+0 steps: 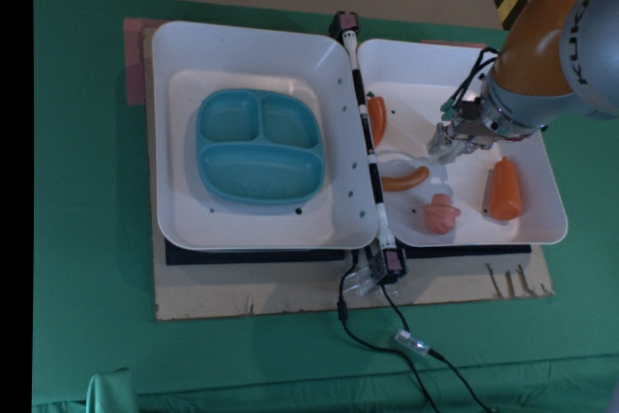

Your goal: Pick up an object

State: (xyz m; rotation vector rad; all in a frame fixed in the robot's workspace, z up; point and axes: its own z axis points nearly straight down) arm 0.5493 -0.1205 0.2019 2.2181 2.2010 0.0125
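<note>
Two white bins sit side by side on a cardboard sheet [290, 305] over a green mat [87, 208].

Left bin [174, 44]: holds a blue divided plate [259, 147] with three compartments, lying flat near the middle of the bin floor.

Right bin [546, 218]: four small items.
- An orange carrot-like piece [377, 118] lies along the left wall, upright in the view, close to the divider between the bins.
- An orange sausage [405, 178] lies slanted below it, near the left wall, toward the middle of the bin floor.
- A pink toy [441, 214] sits near the front wall, just right of the sausage and apart from it.
- An orange bottle [504, 190] lies on its side toward the right of the bin, lengthwise front to back.

The arm [571, 44] comes in from the right over the right bin. The gripper [451, 146] sits low above the bin floor, between the carrot-like piece and the bottle, just above and right of the sausage. Nothing visible between its fingers; whether they are spread or closed cannot be told from this angle.

A black cable [387, 334] trails from the front of the divider across the cardboard and mat.
</note>
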